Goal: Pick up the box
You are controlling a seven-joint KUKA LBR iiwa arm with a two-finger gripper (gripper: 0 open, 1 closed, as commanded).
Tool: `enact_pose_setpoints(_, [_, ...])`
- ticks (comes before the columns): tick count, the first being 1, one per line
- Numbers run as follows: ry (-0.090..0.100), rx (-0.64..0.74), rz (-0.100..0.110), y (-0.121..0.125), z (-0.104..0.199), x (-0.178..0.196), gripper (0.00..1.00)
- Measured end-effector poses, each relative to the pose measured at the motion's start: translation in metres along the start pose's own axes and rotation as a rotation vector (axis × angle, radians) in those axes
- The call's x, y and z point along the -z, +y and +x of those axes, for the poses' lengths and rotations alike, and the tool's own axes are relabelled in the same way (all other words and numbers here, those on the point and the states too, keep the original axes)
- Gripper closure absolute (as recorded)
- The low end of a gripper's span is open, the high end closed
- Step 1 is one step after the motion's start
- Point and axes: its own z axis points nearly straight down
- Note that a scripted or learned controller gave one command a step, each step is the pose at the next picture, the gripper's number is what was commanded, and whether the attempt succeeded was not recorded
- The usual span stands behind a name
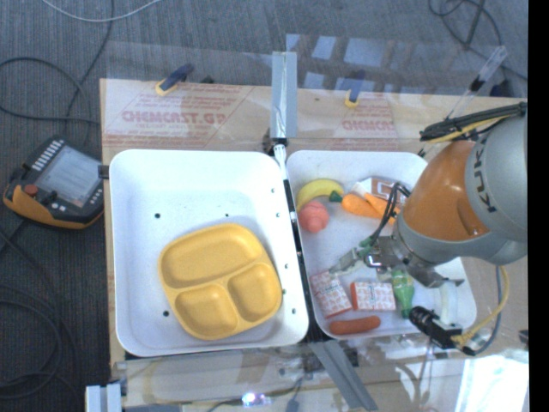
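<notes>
Red-checked box point(372, 295) lies just below the fingers point(371, 256); their spread is impossible to tell.

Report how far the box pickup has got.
Done: the arm has reached into the right bin, with the gripper low over its middle. In hand: nothing visibly; two boxes lie flat on the bin floor beside it. Left: grasp a box and lift it clear.

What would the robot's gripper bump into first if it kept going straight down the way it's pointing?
Probably the box. The gripper hangs over the right bin, and the red-and-white box lies just beneath it, next to a second one. Depth is hard to judge from above, so it could touch the bin floor beside it instead.
</notes>
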Motion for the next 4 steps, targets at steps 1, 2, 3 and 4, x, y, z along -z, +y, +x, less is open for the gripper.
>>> enact_pose_setpoints(1, [-0.006, 0.111, -0.013, 0.003, 0.004, -0.016, 0.0])
enact_pose_setpoints(2, [-0.015, 0.463, -0.018, 0.004, 0.003, -0.016, 0.0])
enact_pose_setpoints(3, [-0.003, 0.494, 0.0, 0.043, -0.006, -0.016, 0.0])
enact_pose_setpoints(4, [-0.004, 0.824, 0.013, 0.04, 0.016, 0.072, 0.0])
